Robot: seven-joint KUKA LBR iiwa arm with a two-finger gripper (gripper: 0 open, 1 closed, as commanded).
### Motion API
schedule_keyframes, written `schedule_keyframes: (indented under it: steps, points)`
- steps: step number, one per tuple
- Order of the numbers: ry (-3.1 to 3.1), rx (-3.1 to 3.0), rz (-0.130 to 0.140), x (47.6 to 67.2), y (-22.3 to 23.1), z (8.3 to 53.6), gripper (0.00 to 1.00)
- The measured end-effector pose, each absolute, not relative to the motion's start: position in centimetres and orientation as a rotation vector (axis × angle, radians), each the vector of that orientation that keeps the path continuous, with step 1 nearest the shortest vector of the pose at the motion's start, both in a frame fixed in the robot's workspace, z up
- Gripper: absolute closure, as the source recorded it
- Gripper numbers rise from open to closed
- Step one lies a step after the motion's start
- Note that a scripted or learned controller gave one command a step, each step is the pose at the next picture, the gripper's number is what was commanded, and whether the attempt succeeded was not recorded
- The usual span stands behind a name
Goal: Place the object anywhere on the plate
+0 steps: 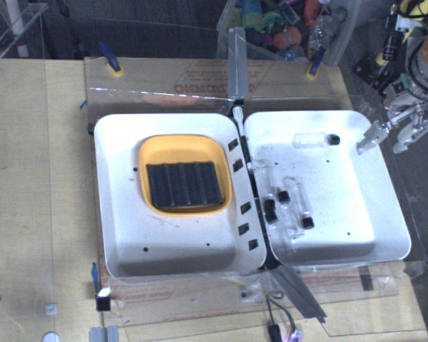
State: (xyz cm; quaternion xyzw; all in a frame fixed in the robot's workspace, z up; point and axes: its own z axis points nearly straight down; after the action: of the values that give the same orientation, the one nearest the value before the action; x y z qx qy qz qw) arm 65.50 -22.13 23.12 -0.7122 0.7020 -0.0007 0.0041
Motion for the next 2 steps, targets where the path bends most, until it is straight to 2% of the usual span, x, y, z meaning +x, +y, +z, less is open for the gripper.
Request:
schedule_keyframes:
  steps: [1, 2]
  points:
    - [1.826, -2.548, 0.0, 66.56, -20.96, 23.84, 0.0]
    - [1.359, -2.825, 0.0, 66.75, -20.1, 23.92, 0.0]
